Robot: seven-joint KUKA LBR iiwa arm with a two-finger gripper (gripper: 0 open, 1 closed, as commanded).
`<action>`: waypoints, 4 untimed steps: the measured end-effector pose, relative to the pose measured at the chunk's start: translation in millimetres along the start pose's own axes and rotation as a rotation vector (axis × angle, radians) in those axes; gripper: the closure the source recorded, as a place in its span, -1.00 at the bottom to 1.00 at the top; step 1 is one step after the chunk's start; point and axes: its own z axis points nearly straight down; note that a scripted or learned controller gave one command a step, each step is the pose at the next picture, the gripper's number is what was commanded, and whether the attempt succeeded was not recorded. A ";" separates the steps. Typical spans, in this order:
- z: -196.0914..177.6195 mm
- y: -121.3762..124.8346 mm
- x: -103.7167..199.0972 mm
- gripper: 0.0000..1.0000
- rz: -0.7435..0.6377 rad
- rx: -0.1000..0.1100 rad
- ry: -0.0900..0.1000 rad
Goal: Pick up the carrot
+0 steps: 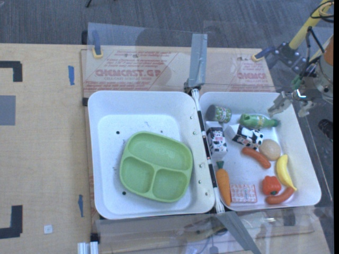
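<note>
Our pincer (286, 102) hangs at the upper right of the frame, over the far right rim of the right bin (310, 157); whether it is wide or narrow we cannot tell, and we see nothing held in it; the carrot (223, 184) lies at the lower left of that bin, along the wall beside the divider, green top toward the upper frame, just beside a small printed card (244, 193); well apart from the pincer, with a toy cow (249, 138), a green bottle (257, 121), an egg (270, 149), a banana (286, 172) and a red pepper (271, 184) lying between or near; the left bin (106, 110) holds a green divided plate (156, 166); we judge the approach not yet begun; next we should travel toward the lower left, align with the carrot's long axis, then descend close to the wall without striking it.
</note>
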 end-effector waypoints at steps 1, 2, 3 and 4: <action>137.5 -24.9 -34.2 -1.00 -0.078 -0.027 -0.003; 156.9 -105.7 3.5 -1.00 0.034 -0.022 -0.004; 156.3 -104.8 18.5 -1.00 -0.333 -0.023 -0.012; 156.6 -39.1 32.6 -1.00 -0.681 -0.011 -0.011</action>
